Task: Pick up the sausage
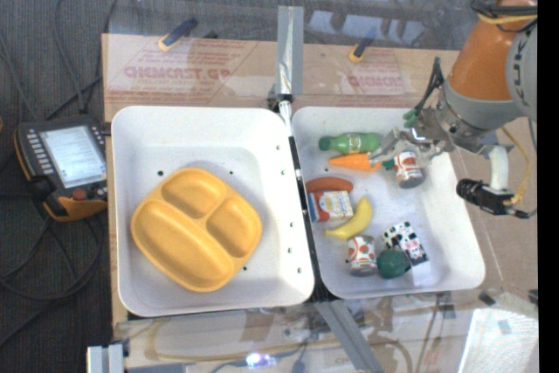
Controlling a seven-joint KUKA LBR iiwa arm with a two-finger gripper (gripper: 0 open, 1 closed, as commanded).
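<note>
The sausage (329, 184) is a short red-brown link lying flat in the right bin (454, 262), close to its left wall. It sits just below the orange carrot (354, 161) and above a small printed carton (330, 205). My gripper (390, 152) hangs low over the right bin's upper middle, at the carrot's right end and beside a small can (408, 169). It is well to the right of the sausage and a little above it in the view. Nothing shows in its grasp.
The right bin also holds a green bottle (349, 141), a banana (352, 220), a second can (360, 253), a cow-patterned box (406, 240) and a dark green item (393, 264). A yellow divided tray (196, 227) lies in the left bin (140, 135). A teach pendant (61, 157) rests off the bench's left.
</note>
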